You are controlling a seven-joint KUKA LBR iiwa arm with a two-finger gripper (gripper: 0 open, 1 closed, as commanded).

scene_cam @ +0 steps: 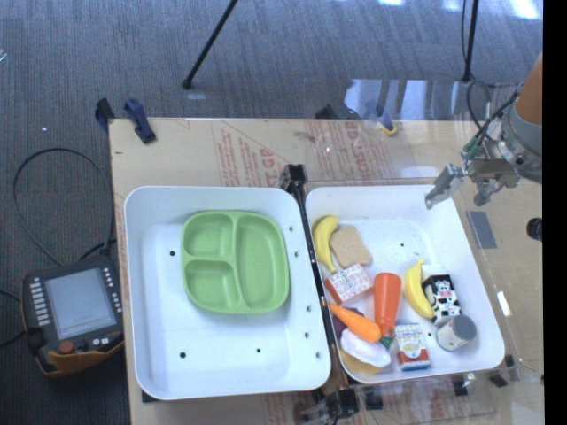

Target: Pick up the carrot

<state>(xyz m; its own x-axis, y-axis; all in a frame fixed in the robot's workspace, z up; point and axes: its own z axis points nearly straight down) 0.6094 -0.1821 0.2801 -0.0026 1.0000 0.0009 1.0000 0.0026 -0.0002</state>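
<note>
**Claw up high, carrot waiting below**

My claw (461,173) hangs over the far right corner of the right bin (400,197). I can see one grey finger (440,189) sticking out toward the bin, but I cannot tell if the claw is open or closed from here. Nothing sits between its fingers.

The carrot (355,320) lies in the near left part of the right bin, close to the wall between the two bins. It is orange and lies at a slant, with its fat end pointing to the near right. It is well apart from my claw.

The carrot has close neighbours. A tall orange-red bottle (386,298) touches it on the right. A small red box (349,282) sits just behind it. A white thing (365,351) lies just in front of it, touching it.

To do this well, I think I should bring the claw across the bin and stop right over the middle of the carrot. I should turn the claw so its fingers close across the thin side, not along the length. I must come down slowly so I do not bump the bottle or grab it by mistake, since it is nearly the same colour.

The left bin (159,343) holds a green plate (236,261). I leave that alone.
</note>
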